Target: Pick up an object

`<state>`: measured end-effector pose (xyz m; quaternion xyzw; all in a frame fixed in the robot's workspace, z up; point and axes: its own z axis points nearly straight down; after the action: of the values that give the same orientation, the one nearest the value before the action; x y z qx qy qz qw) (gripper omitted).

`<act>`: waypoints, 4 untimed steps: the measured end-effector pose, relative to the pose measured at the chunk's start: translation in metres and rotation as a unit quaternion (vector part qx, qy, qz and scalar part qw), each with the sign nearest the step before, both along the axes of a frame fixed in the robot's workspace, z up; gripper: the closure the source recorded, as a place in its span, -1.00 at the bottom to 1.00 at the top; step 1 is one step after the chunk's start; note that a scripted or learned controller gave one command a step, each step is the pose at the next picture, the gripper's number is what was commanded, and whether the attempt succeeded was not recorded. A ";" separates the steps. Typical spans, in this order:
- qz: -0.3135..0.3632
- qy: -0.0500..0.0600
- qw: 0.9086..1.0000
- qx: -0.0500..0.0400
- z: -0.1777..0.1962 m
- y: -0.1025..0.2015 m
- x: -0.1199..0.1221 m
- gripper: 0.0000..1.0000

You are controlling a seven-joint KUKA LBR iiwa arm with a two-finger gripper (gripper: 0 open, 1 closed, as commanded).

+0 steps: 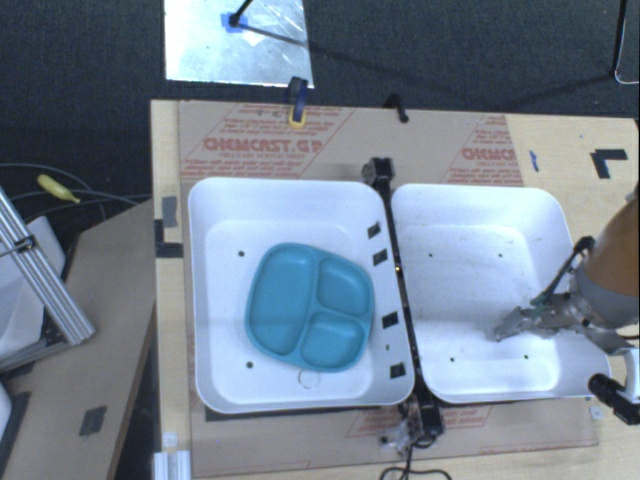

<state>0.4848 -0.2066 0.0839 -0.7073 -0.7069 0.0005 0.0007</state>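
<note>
Well left of pincer (503, 330): blue plate (308, 307).

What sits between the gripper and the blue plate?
In the camera view, bare white floor of the right bin, then the black-clipped divider where both bins meet, separate the gripper from the blue plate.

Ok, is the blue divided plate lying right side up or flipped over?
Right side up. The blue divided plate lies flat in the left bin, its three compartments facing up, their dividing ridges in plain sight.
</note>
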 end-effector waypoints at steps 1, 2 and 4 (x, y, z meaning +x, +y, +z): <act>0.002 -0.005 1.000 -0.002 0.071 0.000 0.003 -1.00; 0.001 -0.002 1.000 -0.001 -0.002 0.000 0.002 -1.00; 0.001 -0.001 1.000 -0.001 -0.002 0.000 0.002 -1.00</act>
<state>0.4866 -0.2064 0.0822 -0.7067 -0.7075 0.0001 -0.0008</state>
